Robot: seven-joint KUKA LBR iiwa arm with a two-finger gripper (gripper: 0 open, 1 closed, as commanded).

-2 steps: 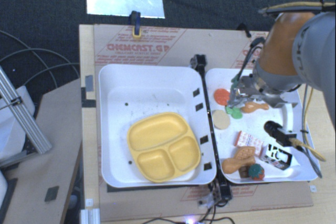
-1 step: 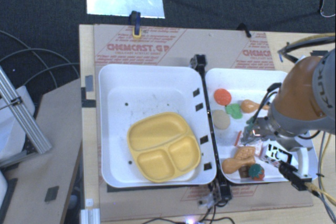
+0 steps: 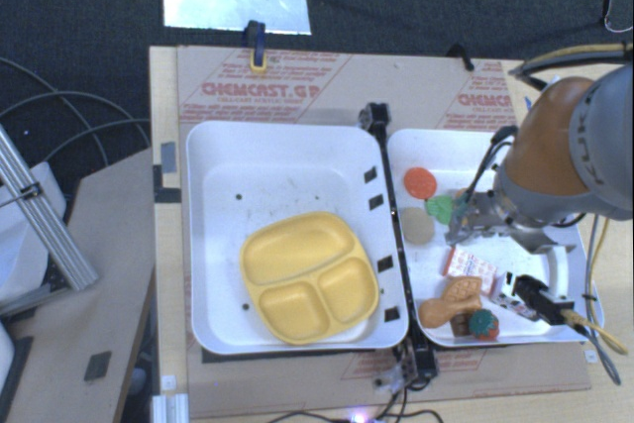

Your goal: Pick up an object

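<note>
My gripper [image 3: 462, 221] hangs low over the right bin [image 3: 565, 332], near its middle, with the grey and orange arm behind it. Just left of the gripper lie a green piece [image 3: 439, 207] and a beige oval thing [image 3: 419, 227]. An orange round thing [image 3: 420, 181] sits further back. Below the gripper rests a red and white packet [image 3: 469, 264]. A tan toy [image 3: 451, 302] and a teal and red ball [image 3: 482, 323] lie by the bin's front wall. Part of the green piece is hidden by the gripper.
The left bin [image 3: 213, 213] holds a yellow divided plate [image 3: 310, 274] towards its front. A black divider [image 3: 391, 213] with clips runs between the two bins. Cardboard [image 3: 297, 84] lies under both bins.
</note>
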